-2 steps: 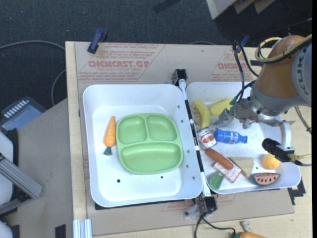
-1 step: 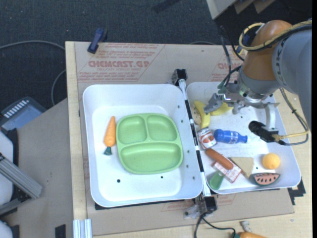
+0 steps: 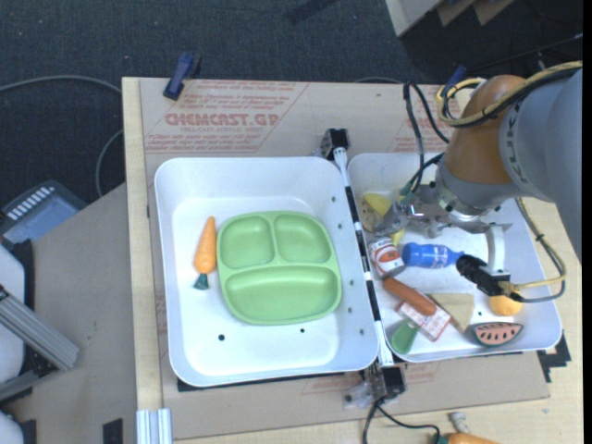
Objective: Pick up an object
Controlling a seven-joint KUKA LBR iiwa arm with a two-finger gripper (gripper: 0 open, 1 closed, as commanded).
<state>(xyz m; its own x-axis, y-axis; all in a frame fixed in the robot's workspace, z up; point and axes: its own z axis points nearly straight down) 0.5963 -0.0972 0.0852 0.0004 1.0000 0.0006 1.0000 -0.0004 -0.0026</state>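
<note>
The pincer (image 3: 421, 213) hangs low in the right white bin (image 3: 546, 326) above a blue plastic bottle (image 3: 430, 255); its opening cannot be told.

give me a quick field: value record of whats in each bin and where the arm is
left bin: green divided plate in the middle; toy carrot beside the plate's left edge
right bin: blue bottle, small can, hot dog, watermelon slice, yellow item near the far corner
arm: reaching in from the right, over the far part of the right bin
gripper: hidden by the wrist, state unclear
held object: none seen
</note>
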